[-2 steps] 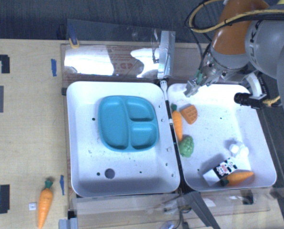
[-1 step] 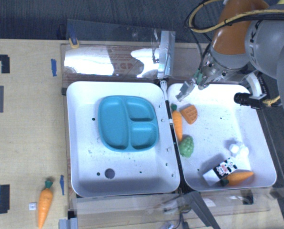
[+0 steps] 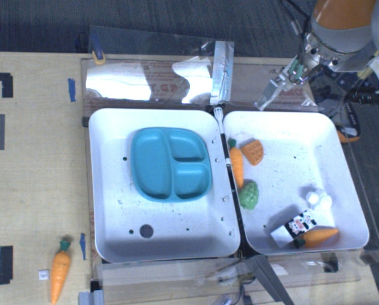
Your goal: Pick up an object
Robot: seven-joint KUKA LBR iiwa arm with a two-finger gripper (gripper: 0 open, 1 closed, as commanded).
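In the right bin (image 3: 342,170), an orange carrot (image 3: 236,165) lies along the left wall. An orange waffle-like piece (image 3: 253,151) sits beside it and a green broccoli (image 3: 248,194) lies just below. Near the bin's front right corner a white box with black marks (image 3: 296,226) touches an orange piece (image 3: 320,236), with a small white object (image 3: 317,199) behind them. My gripper (image 3: 273,91) hangs above the bin's back edge, well clear of all the objects. Its fingers are open and hold nothing.
The left bin (image 3: 107,189) holds a blue divided plate (image 3: 172,164) and a small dark disc (image 3: 146,231). A second toy carrot (image 3: 60,269) lies on the bench outside the bins at the front left. A clear shiny sheet (image 3: 158,75) stands behind the bins.
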